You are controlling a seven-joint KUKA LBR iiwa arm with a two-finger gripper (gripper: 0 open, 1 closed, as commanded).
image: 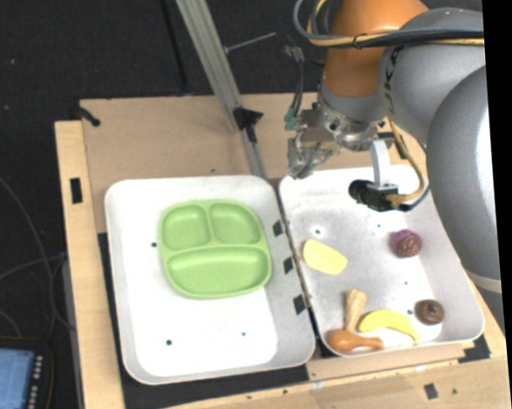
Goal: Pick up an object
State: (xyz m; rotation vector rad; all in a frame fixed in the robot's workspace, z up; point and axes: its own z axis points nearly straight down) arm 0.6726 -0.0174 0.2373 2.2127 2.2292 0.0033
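While my gripper [304, 163] hangs over the right bin's [362, 227] far left corner, I can't tell its state; the yellow slice [324, 257] lies mid-bin, apart.

arm [458, 98] cut off right, monitor [15, 386] cropped — left

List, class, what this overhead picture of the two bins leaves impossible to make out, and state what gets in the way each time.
1. Claw, camera view: small and dark at the right bin's far-left corner; whether it grips anything is unclear.
2. Arm, camera view: cut off by the right edge.
3. Orange-brown item, camera view: partly covered by the tan piece and banana.
4. Tablet, camera view: cut by the left edge, screen unreadable.
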